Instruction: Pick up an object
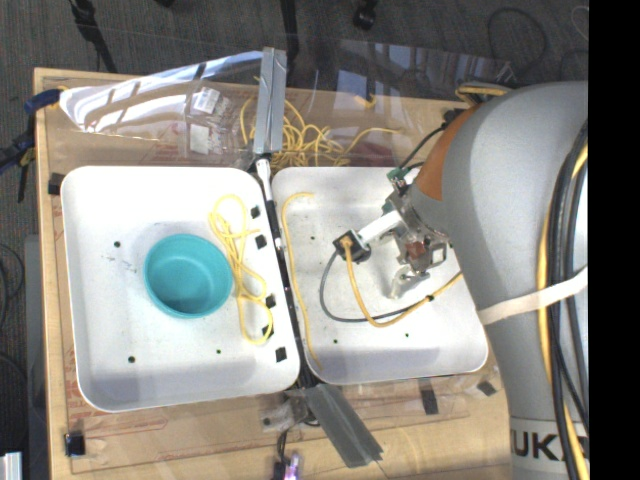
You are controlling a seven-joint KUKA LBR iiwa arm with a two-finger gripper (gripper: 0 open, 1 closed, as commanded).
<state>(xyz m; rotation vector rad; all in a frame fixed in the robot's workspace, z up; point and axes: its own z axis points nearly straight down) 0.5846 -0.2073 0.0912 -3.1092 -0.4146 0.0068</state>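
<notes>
Grey and bulky, the arm (520, 198) rises closest to the lens, on the right of the tool (408, 273), which it hangs low over the right bin (400, 360). Whether the tool is open or closed cannot be told from this slant, and no object is visibly held in it.

Far to the tool's left, across the divide between the bins, the left bin (100, 368) holds a teal bowl (188, 275), upright. Just beside the bowl, on the side nearer the tool, a loose yellow cord (242, 258) lies looped along that bin's wall. Beyond the tool, past the bins' far rims, a tangle of more yellow cord (300, 140) lies on the worktop (45, 268).

As I judge it, the pick is at the reaching stage, with nothing secured. The likeliest objects, bowl and cord, both sit well apart from the tool, so the next move calls for a lift and a traverse leftward, then a descent onto the bowl's rim or a bunched part of the cord.
</notes>
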